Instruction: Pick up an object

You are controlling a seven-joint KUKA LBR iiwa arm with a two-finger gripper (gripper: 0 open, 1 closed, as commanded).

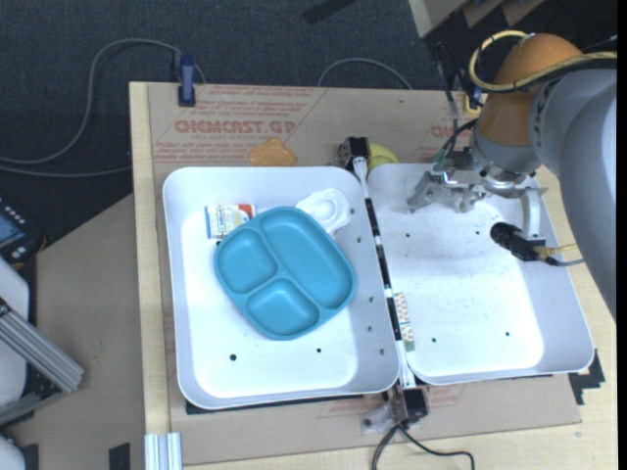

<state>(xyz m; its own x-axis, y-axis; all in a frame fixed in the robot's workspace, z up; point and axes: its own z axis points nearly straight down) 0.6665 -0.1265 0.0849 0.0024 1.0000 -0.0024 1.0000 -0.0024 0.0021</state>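
Note:
A blue divided plate [284, 270] lies in the middle of the left bin [196, 360]. A small white carton with red and blue print [227, 218] sits by the plate's upper left edge. A white cup-like piece [325, 208] lies at the plate's upper right. My gripper [443, 200] hangs over the far end of the right bin [490, 341], open, its fingers spread with nothing between them. It is well apart from all three objects in the left bin.
Behind the bins, on the brown board, lie an orange object [271, 152] and a yellow-green object [379, 156]. A blue clip [186, 78] with a cable sits at the board's far left corner. The grey arm fills the upper right.

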